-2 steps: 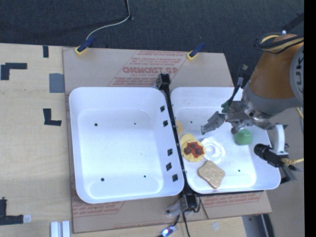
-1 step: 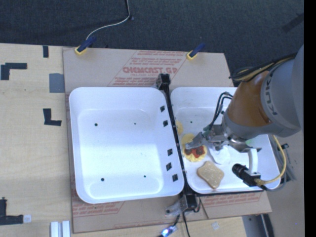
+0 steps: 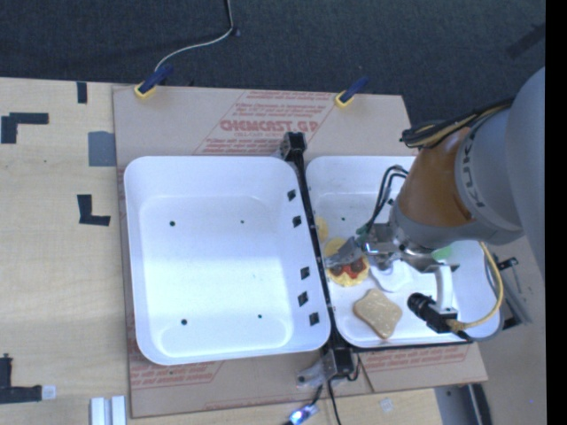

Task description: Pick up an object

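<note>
The tool [image 3: 347,257] is low in the right bin [image 3: 354,177], down at a small red and yellow toy [image 3: 348,274] by the divider; whether it is wide or narrow I cannot tell; nothing looks lifted yet, so grasp and raise remain; a tan, bread-shaped piece [image 3: 377,313] lies near; smooth white plastic bins

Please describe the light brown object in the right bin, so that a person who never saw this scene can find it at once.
Find the right bin of the two white bins. The tan, bread-like piece lies near its front edge, just below the gripper. It is pale brown and lumpy, while its neighbour under the gripper is yellow and red.
</note>
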You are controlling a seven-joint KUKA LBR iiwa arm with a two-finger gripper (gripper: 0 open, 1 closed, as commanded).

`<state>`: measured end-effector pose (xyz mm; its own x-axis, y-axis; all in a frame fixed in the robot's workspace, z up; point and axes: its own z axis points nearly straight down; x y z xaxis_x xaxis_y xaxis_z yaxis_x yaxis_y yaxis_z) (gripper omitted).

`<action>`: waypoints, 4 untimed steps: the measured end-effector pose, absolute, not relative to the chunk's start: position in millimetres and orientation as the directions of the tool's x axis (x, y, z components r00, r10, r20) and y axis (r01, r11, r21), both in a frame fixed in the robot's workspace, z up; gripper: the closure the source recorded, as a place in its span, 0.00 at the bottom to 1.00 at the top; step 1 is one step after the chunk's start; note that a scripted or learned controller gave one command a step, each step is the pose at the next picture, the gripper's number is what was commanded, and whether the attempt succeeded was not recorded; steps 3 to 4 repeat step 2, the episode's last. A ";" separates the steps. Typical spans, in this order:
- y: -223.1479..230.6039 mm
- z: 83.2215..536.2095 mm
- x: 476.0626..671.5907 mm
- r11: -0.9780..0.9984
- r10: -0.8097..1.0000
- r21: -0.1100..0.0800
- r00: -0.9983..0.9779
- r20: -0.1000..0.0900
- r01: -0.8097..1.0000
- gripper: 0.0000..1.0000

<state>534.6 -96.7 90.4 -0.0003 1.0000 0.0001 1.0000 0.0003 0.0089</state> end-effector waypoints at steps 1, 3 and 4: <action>-92.8 105.7 538.3 0.004 1.000 0.016 -0.004 0.008 1.000 1.00; -29.9 189.4 498.8 0.004 1.000 0.007 -0.004 -0.002 1.000 1.00; -29.9 189.4 498.8 0.004 1.000 0.007 -0.004 -0.002 1.000 1.00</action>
